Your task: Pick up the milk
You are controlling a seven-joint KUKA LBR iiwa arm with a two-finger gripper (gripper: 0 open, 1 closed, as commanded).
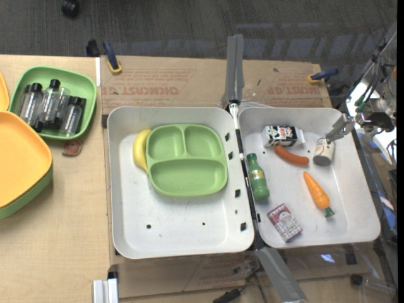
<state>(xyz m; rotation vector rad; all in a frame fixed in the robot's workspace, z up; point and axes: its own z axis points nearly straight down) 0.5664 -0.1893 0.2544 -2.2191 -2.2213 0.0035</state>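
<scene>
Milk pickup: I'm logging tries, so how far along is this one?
Nothing looks done yet: the milk carton lies on its side at the back of the right bin, touching the sausage. In hand: the gripper is over that bin's back right, by the small can, apart from the milk. Left: moving over to the milk, gripping and lifting it.

We look down on a pale wooden counter (57,245) covered in its middle by a sheet of brown cardboard (189,84) printed with red lettering. Blue and yellow clamps (112,57) grip the cardboard's far edge at left and right. Beyond the counter lies dark grey carpet (189,11), with a black chair caster (70,6) at far left. Light is even and soft.
</scene>
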